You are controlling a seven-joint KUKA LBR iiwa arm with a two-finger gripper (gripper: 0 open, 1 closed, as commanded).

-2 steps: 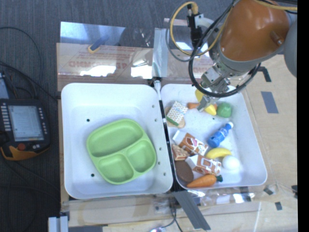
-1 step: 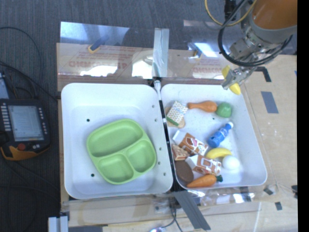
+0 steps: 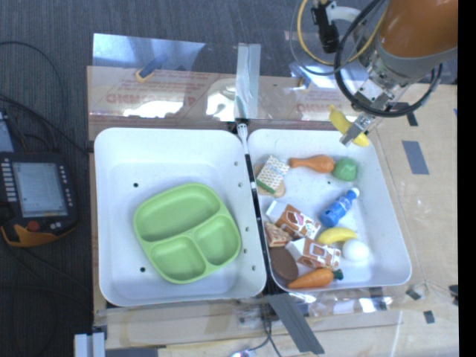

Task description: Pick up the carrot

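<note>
The carrot lies ungrasped at the right bin's near edge, while the gripper hangs above the far rim, finger state indiscernible.

Bright, even light, glare on the clear panels behind the bins; slightly soft focus.

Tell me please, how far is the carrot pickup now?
Nothing looks done yet: the carrot lies at the near edge of the right bin, beside the brown piece. In hand: the gripper hangs at the bin's far rim, away from the carrot. Left: move over it, descend, grasp, lift.
</note>
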